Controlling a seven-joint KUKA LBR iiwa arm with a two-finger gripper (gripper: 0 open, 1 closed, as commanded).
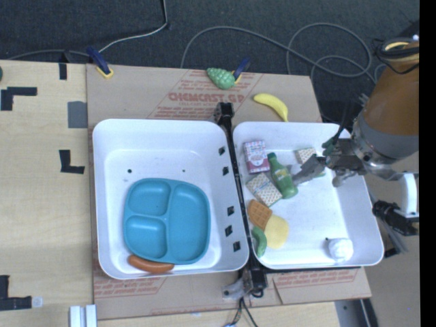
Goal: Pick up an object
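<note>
My gripper (304, 172) hangs low over the middle of the right bin (354, 216), its tip just right of a green bottle (281, 176) that lies there. Whether it touches the bottle is unclear. Around the bottle lie a small maroon box (255, 154), a tan waffle cracker (265, 191), a smaller cracker (304, 156), an orange waffle piece (259, 213), a pale yellow round item (276, 231), a green item (259, 241) and a white item (339, 248). The grey arm with its orange band (395, 87) comes in from the right.
The left bin (109, 148) holds a blue divided plate (165, 221) and a sausage (150, 264) at its front wall. Behind the bins, on the cardboard, lie a yellow banana (270, 104) and a green object (221, 78). Cables run across the dark floor at the back.
</note>
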